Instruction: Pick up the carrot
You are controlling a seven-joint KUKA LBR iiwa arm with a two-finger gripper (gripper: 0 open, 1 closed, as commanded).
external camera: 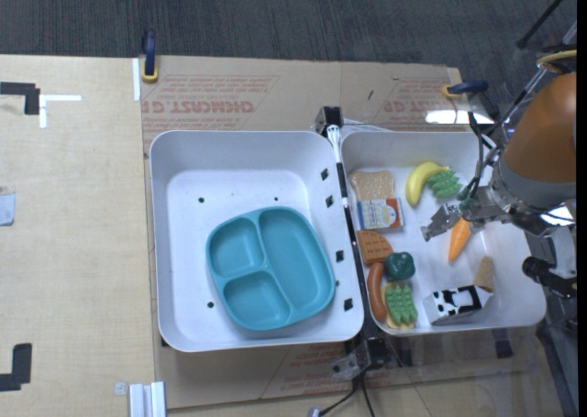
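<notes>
You are looking at the small orange plastic carrot (459, 240) lying tilted on the floor of the right-hand shallow white bin (518, 319), toward its right side, and the gripper (456, 217) is sitting right at the carrot's upper end; whether it is gripping the carrot or how wide it stands, you cannot tell from this angle. Crowding around the carrot, you are seeing a yellow plastic banana (420, 180) and a green leafy toy vegetable (445, 184) just above and to the left, a tan wedge-shaped piece (484, 271) just to the lower right, and a black-and-white cow-patterned carton (457, 304) below it near the bin's front wall. Along the left side of that same bin, a slice of toy bread (373, 185) is lying at the top, a small blue-and-white carton (379, 214) under it, then an orange waffle-like square (373, 246), a dark green round vegetable (399, 267), a reddish sausage (374, 287) and a green-and-yellow corn cob (400, 303). The left-hand shallow white bin (174, 223) is holding a teal three-compartment plate (270, 268). Both bins are resting side by side on the desk (64, 250).
</notes>
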